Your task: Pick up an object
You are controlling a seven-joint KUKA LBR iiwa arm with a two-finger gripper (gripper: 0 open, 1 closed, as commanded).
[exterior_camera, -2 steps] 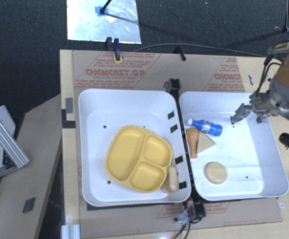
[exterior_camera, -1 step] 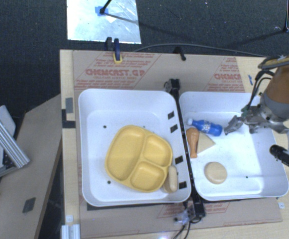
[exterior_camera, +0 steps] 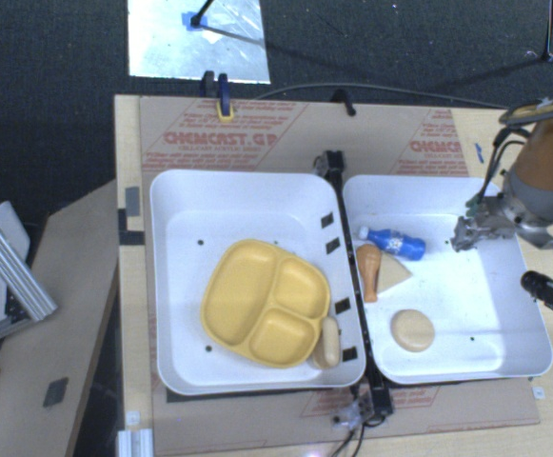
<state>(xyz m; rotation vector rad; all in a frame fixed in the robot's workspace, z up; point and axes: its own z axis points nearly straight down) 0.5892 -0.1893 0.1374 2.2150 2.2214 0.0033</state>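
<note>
You have the table, a cardboard-topped surface printed in red, carrying two shallow white plastic bins side by side so that one can feed the other. The left white bin holds the large yellow three-compartment plastic tray, lying flat and tilted diagonally, with a small pale beige rounded piece touching its lower right edge against the bin's right wall. The right white bin holds the smaller candidates, clustered toward its left half: a blue plastic bottle with a white cap lying on its side, an orange carrot-shaped toy just below it and resting against a pale wedge-shaped piece, and a round tan disc like a biscuit lying apart nearer the front. The grey arm with its orange band reaches in from the right, and the gripper hangs over the upper right part of that bin, near the bottle but apart from it. Nothing sits between its fingers; whether they stand wide or narrow, you cannot tell at this size. Judgement: approach stage, nothing picked yet, the bottle being the nearest target.
</note>
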